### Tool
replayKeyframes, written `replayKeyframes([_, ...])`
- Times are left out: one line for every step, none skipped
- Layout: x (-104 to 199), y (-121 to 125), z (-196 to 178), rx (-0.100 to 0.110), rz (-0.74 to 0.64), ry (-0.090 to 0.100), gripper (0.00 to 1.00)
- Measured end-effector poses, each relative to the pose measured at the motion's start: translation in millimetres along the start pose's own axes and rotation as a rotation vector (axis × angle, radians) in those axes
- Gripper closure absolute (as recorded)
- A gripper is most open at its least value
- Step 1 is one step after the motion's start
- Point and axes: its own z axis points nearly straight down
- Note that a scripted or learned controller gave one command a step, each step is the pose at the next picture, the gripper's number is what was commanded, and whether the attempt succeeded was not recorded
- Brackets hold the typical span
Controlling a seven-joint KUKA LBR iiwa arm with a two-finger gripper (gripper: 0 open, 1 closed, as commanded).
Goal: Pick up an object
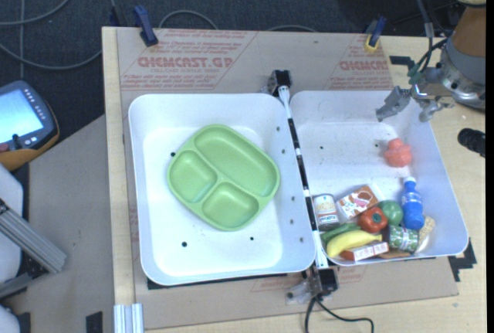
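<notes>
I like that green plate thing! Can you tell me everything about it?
The green plate is a light green tray, plastic by its look, with rounded corners and three sunken sections: one long, two smaller. It lies flat and turned at an angle, near the middle of the left white bin. Nothing sits on it, and it touches only the bin's floor.

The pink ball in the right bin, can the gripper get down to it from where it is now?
Probably yes. The pink ball lies alone on bare bin floor, apart from the pile of toy food, and the gripper hangs just above it.
</notes>
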Motion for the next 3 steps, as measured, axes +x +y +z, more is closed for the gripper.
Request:
replayKeyframes([-26,4,116,0.002,-0.002,0.016,0.0])
replayKeyframes([-20,-32,112,0.003,0.001,0.002,0.0])
replayKeyframes([-21,-30,101,-0.002,0.0,0.0,1.0])
